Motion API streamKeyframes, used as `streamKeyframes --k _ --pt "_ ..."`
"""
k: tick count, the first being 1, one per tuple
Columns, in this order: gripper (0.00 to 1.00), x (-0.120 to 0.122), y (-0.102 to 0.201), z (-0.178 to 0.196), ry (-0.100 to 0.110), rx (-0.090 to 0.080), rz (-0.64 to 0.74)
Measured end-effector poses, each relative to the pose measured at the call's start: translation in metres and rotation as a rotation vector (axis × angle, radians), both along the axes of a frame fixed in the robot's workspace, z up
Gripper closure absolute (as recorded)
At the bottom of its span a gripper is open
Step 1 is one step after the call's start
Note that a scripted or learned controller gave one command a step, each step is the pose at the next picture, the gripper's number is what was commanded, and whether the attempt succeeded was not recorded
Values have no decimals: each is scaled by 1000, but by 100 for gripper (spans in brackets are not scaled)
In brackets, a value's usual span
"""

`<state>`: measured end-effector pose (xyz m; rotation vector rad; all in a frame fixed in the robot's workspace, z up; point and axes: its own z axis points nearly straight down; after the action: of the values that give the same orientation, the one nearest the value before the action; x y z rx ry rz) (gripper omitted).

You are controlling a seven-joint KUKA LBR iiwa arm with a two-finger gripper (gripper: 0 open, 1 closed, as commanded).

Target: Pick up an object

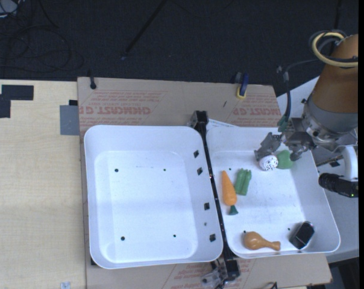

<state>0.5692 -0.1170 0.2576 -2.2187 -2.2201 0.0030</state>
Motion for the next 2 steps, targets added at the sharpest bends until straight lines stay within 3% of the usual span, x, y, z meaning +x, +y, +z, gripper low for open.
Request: streamKeyframes --k 1,2 --pt "0 -72 -24 -129 13 3 -5" --pt "0 -20 -45 -155 -3 -1 3"
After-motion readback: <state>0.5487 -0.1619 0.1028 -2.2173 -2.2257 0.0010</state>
